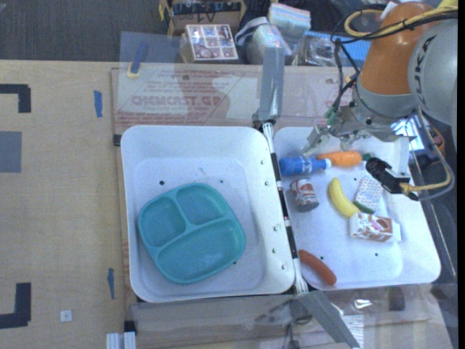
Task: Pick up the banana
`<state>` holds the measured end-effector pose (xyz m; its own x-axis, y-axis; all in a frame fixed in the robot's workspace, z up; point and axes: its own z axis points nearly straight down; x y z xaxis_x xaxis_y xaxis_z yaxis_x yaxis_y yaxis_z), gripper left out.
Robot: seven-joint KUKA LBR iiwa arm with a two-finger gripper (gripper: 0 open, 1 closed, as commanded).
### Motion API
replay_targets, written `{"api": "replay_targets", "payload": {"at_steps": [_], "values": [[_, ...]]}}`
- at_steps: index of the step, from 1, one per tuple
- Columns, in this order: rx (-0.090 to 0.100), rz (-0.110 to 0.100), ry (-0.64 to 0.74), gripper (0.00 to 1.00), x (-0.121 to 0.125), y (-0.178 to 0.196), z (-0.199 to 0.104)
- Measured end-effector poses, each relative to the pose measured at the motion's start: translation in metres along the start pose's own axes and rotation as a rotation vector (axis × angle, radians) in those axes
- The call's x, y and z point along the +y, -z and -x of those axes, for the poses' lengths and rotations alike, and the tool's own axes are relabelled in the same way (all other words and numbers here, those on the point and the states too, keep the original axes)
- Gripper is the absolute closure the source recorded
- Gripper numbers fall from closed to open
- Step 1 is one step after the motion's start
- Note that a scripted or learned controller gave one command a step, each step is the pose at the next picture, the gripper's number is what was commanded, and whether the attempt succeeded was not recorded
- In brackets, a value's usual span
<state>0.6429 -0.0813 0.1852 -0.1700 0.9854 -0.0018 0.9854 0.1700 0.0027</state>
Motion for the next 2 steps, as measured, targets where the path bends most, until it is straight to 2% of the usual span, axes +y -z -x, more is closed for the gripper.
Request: {"api": "replay_targets", "payload": {"at_steps": [1, 2], "values": [[0.001, 0.003, 0.088, 0.00, -0.027, -0.098, 0.022], [-0.001, 0.009, 0.086, 1.00, -0.026, -0.086, 0.024]]}}
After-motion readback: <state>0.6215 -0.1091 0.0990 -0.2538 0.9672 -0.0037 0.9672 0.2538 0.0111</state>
